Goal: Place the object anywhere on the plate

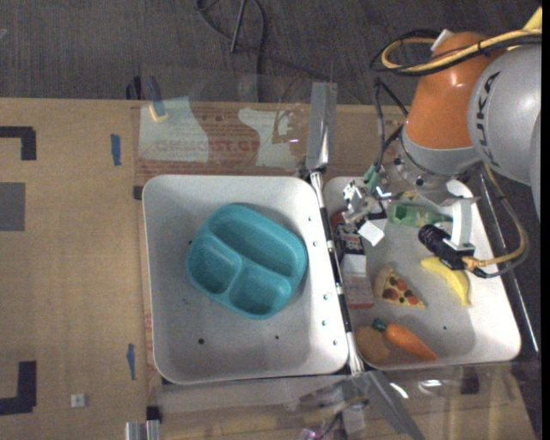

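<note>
The table (69, 258) is covered in brown cardboard marked with black corner brackets and a few short strips of blue tape (115, 149). Two shallow white bins sit side by side on it, the left bin (163, 284) and the right bin (503, 331), their inner walls touching along a metal divider (320, 129) that rises at the far edge. Behind the bins lies a clear plastic sheet (223, 133) over printed cardboard, and dark cables (232, 26) trail across the grey floor beyond the table.
</note>
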Tool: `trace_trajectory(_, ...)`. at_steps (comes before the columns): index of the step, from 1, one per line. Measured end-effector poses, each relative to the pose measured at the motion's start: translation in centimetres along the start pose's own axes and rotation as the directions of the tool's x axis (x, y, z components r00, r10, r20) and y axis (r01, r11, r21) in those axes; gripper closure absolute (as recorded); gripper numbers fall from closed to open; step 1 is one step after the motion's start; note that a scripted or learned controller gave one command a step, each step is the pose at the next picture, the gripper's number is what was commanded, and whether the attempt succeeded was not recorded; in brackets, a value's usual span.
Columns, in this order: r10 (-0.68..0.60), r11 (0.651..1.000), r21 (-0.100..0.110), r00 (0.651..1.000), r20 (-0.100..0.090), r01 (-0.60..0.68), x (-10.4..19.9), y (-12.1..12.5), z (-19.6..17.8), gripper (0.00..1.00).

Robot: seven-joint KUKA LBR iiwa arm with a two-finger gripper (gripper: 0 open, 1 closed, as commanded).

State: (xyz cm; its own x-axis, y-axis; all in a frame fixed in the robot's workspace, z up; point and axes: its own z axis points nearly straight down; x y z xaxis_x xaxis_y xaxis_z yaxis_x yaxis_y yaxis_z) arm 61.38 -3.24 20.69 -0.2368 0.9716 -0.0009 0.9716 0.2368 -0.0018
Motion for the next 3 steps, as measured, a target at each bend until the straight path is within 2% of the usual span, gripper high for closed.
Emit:
trace_trajectory(1,-0.014,1.0,0.0,1.0,0.0,0.014,7.2,2.7,1.1,1.0)
trace_trajectory(2,-0.248,0.969,0.003,0.969,-0.003,0.248,15.5,2.4,4.5,1.0)
trace_trajectory(3,-0.248,0.969,0.003,0.969,-0.002,0.248,15.4,2.4,4.5,0.0)
